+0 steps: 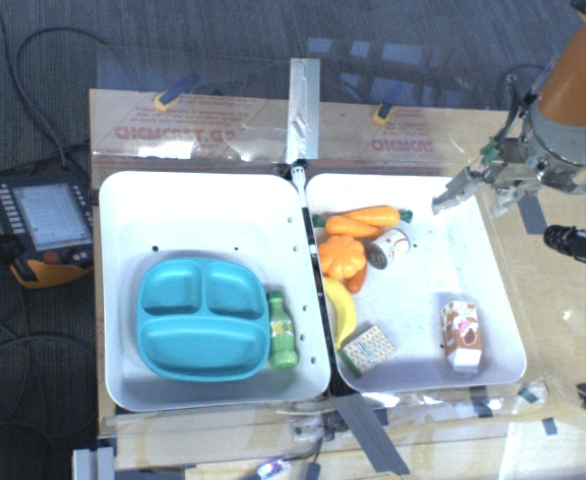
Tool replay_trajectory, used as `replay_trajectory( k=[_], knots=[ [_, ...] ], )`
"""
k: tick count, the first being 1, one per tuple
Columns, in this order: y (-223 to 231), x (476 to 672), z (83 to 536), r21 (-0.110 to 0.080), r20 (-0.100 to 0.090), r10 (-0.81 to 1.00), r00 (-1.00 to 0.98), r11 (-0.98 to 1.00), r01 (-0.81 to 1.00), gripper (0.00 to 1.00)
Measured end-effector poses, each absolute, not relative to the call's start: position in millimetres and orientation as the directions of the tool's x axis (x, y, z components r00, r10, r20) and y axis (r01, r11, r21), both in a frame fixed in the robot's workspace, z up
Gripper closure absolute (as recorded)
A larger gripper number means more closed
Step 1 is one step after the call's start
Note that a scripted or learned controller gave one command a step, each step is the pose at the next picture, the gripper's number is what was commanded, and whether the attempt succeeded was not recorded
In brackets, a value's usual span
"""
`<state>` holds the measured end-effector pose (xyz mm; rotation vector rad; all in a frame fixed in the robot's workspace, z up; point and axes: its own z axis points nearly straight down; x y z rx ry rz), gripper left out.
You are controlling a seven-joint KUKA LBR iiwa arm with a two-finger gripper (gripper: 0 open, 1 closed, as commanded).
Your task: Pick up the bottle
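The green bottle (281, 334) lies in the left bin (133, 208), squeezed between the blue divided plate (205, 316) and the bin's right wall. My gripper (486, 206) hangs over the far right corner of the right bin (493, 298), well away from the bottle. It is open, the fingers (451, 194) spread wide with nothing between them.
The right bin holds two carrots (363, 219), an orange pepper (339, 258), a banana (342, 311), a small can (387, 249), a patterned box (369, 347) and a juice carton (461, 334). A teach pendant (38, 223) lies left of the bench.
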<state>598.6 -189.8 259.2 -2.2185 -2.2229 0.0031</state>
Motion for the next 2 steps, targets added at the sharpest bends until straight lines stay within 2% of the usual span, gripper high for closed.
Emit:
replay_trajectory(
  k=[1,2],
  knots=[
    [-188.8,599.1,267.6,-0.004,-0.001,1.0,-0.004,0.004,1.0,1.0],
    [-188.8,599.1,267.7,-0.004,-0.001,1.0,-0.004,0.004,1.0,0.0]
  ],
)
